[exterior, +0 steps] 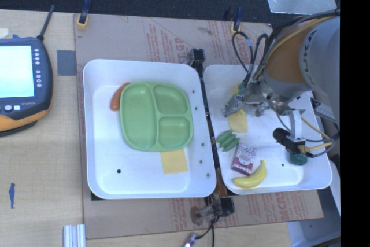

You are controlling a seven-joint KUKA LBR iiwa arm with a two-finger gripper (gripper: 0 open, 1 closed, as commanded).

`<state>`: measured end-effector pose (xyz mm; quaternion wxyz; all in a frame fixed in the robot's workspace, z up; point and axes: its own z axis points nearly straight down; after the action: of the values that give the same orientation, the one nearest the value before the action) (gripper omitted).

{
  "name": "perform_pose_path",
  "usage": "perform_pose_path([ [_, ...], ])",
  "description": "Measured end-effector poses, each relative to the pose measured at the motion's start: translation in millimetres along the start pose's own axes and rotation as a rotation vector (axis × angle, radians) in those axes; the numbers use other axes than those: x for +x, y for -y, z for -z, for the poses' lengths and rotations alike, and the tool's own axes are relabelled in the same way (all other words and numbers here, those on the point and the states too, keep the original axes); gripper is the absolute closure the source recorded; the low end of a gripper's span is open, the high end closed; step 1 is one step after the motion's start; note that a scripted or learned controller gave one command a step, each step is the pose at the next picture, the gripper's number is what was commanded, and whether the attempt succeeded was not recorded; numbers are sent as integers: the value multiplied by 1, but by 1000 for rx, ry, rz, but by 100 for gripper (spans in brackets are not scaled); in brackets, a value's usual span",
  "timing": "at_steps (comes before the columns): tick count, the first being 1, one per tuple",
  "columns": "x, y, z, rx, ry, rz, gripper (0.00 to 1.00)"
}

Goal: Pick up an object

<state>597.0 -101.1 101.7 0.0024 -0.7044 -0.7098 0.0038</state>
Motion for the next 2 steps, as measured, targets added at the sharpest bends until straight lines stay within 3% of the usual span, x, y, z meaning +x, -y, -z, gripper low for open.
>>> perform_pose_path([
  [1,-1,0,10,1,1,0,100],
  [2,-1,0,10,1,1,1,0],
])
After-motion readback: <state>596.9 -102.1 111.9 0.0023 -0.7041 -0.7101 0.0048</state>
